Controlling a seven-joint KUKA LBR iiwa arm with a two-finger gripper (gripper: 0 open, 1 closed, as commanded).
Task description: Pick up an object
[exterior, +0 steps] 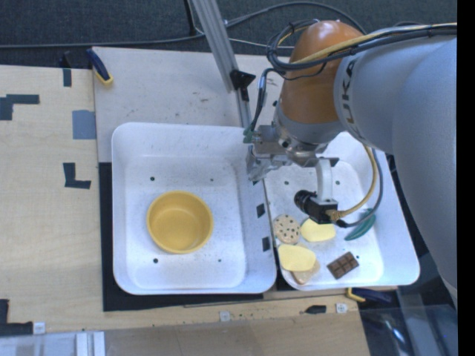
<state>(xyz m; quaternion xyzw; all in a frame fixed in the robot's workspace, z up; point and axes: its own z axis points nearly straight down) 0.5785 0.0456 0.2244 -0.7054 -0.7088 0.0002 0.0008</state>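
Here, hand (255,169) over bins' divider (254,222)

The pale wooden bench (44,221) bears a left white bin (185,158) beside a right white bin (393,251).

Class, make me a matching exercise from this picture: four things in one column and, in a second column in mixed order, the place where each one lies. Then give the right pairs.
Things
1. yellow bowl
2. dotted cookie
3. brown chocolate square
4. blue-and-yellow clip

Places
a. right bin, near its lower edge in the view
b. left bin
c. right bin, beside the wall it shares with the left bin
d. on the bench, outside both bins

Pairs: 1-b, 2-c, 3-a, 4-d
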